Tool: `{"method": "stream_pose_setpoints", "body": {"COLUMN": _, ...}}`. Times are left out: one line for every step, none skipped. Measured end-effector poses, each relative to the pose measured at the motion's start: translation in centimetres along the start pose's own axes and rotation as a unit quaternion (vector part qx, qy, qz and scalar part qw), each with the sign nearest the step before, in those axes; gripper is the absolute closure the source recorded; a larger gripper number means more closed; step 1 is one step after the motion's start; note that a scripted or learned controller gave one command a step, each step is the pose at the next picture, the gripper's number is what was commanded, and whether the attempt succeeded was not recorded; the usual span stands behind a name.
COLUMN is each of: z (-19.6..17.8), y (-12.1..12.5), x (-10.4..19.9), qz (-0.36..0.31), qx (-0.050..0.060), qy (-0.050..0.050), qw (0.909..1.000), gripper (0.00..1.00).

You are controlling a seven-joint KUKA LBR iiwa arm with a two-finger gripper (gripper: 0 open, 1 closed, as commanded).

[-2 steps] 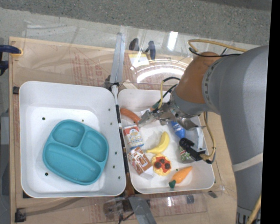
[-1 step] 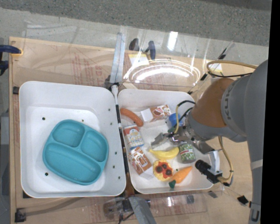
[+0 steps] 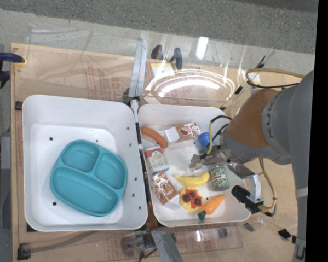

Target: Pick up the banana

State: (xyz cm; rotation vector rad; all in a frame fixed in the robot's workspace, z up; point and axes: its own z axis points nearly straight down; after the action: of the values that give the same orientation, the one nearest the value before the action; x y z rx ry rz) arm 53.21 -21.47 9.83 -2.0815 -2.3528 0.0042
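The yellow banana (image 3: 193, 179) lies in the right bin (image 3: 233, 216), near its front, between a snack packet and a green can. My gripper (image 3: 200, 160) hangs just above the banana's far side, at the end of the grey arm with the orange band that reaches in from the right. The wrist hides part of the bin floor behind it. Nothing shows as lifted off the floor.
Around the banana are a pizza slice (image 3: 190, 199), a carrot (image 3: 213, 203), a green can (image 3: 219, 179), two snack packets (image 3: 157, 159), a sausage (image 3: 153, 136) and a blue item (image 3: 203, 139). In the left bin (image 3: 33, 115) lies a teal divided plate (image 3: 88, 177).
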Motion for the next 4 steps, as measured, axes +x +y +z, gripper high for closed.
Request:
{"method": "stream_pose_setpoints", "body": {"z": 0.0, "y": 0.0, "x": 0.0, "qz": 0.000, "qx": 0.000, "qy": 0.000, "qw": 1.0000, "gripper": 0.00}}
{"method": "stream_pose_setpoints", "body": {"z": 1.1, "y": 1.5, "x": -3.1, "qz": 0.143, "qx": 0.002, "qy": 0.014, "qw": 0.9897, "gripper": 0.00}}
{"method": "stream_pose_setpoints", "body": {"z": 1.1, "y": -2.0, "x": 1.5, "qz": 0.155, "qx": 0.001, "qy": 0.001, "qw": 0.9879, "gripper": 0.00}}
{"method": "stream_pose_setpoints", "body": {"z": 0.1, "y": -2.0, "x": 1.4, "qz": 0.155, "qx": 0.001, "qy": 0.001, "qw": 0.9879, "gripper": 1.00}}
